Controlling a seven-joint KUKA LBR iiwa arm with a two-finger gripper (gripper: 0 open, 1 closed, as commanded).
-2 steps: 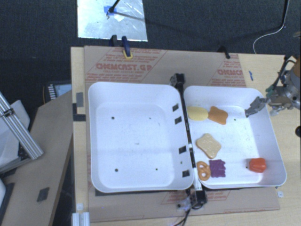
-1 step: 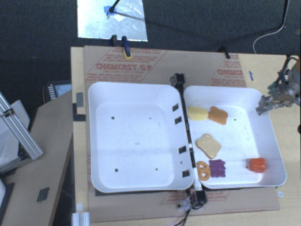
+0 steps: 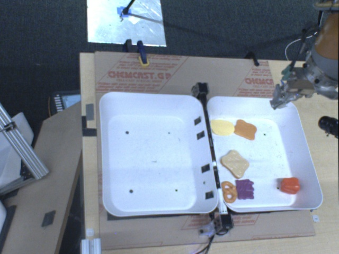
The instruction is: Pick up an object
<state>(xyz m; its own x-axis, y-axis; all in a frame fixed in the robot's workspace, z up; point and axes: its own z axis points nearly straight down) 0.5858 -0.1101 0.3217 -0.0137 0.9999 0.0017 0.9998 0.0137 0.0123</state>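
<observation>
The right bin [image 3: 296, 123] holds several small items. A yellow oval piece [image 3: 223, 127] and an orange-brown piece [image 3: 246, 129] lie side by side near its back left. A tan bread slice [image 3: 235, 163] rests in the middle. A pretzel [image 3: 229, 191] and a purple cluster [image 3: 244, 189] sit at the front left, and a red-orange pepper [image 3: 289, 185] lies at the front right. My gripper [image 3: 279, 98] hangs above the bin's back right corner, well away from every item, with nothing seen between its fingers.
The left bin [image 3: 108, 142] stands beside the right one, with a black divider strip [image 3: 207, 142] between them. Both rest on a cardboard sheet [image 3: 159, 70]. A shiny metal plate [image 3: 126, 14] lies at the back.
</observation>
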